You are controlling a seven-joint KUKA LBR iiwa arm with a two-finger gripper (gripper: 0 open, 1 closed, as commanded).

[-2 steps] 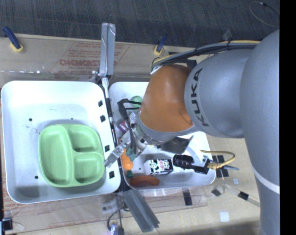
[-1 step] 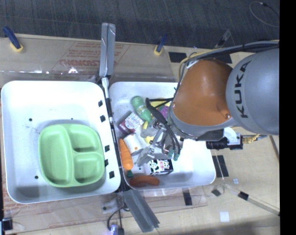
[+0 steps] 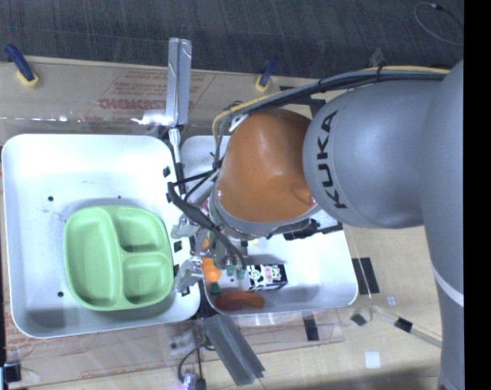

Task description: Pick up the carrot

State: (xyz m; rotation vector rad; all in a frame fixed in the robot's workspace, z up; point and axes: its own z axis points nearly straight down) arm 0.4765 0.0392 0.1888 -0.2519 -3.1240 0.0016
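The carrot (image 3: pixel 210 272) shows too little for its axis; my arm (image 3: pixel 367 169) reads KUKA; my gripper's (image 3: pixel 206 260) state I cannot tell.

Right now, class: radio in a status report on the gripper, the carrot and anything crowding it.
Gripper low over right bin, near its left edge. Carrot right at the fingertips, grip unclear. Sausage and black-and-white box close beside it.
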